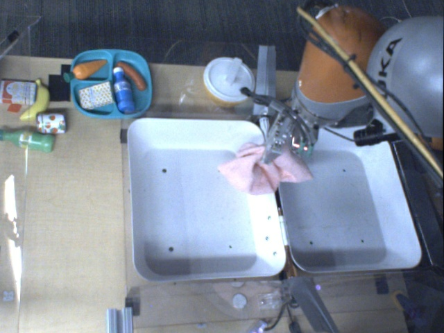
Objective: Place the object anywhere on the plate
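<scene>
I see gripper (276,149) pinching pink cloth (262,172) | cloth draped over seam between left bin (173,207) and right bin (361,214)

The grey arm (409,54) carries black letters "KA" on its casing, the rest cut off. A small box (15,92) on the desk has print too small to read.
</scene>
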{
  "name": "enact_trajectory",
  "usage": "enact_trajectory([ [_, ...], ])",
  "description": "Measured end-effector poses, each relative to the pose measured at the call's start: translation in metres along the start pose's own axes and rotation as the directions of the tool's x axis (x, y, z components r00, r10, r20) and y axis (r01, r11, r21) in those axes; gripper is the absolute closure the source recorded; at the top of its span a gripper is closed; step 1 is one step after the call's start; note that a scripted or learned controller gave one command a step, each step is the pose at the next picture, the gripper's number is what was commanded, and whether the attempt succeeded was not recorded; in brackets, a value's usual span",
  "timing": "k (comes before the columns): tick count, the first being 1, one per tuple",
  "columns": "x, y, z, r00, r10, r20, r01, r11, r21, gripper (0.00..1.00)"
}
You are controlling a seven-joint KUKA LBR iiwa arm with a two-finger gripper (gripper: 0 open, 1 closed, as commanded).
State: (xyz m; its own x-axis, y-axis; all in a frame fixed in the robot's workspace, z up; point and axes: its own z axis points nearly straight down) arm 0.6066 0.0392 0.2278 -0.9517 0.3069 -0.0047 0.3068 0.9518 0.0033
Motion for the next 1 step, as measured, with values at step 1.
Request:
enact_trajectory([
  [1,0.0159,0.0416,0.0026,0.95,-0.311,0.001,0.311,0.95,-0.001,1.0],
])
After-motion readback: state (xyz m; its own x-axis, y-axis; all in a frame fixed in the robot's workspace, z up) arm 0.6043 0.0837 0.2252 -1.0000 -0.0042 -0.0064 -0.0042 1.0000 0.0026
